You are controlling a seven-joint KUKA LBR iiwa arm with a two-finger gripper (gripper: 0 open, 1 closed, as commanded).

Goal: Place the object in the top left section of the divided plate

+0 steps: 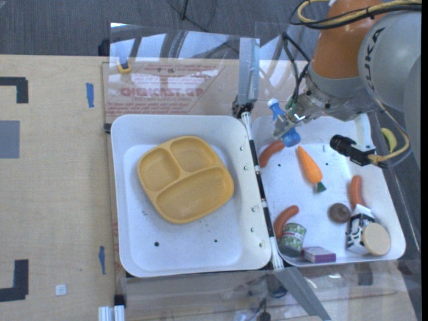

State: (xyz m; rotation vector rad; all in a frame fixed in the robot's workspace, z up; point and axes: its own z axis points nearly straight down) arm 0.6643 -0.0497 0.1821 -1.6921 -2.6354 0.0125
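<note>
A yellow divided plate with three sections sits in the left white bin, a little above the bin's middle and turned slightly. Its two small sections lie toward twelve o'clock, the large one toward five o'clock. All three sections look bare.

At two o'clock from the plate, over the upper left corner of the right white bin, hangs the gripper of the grey arm, which carries an orange band. A small blue object shows at the fingertips, seemingly pinched between them, though the grasp is hard to make out.

Just at seven o'clock from the gripper lies a red sausage, near the bin's left wall. At four o'clock from the gripper lies a carrot, pointing down. Further toward five o'clock lie a second sausage and a brown round piece.

Along the right bin's lower edge, from left to right: a third sausage, a green can, a small purple box, a black-and-white carton and a tan disc.
</note>
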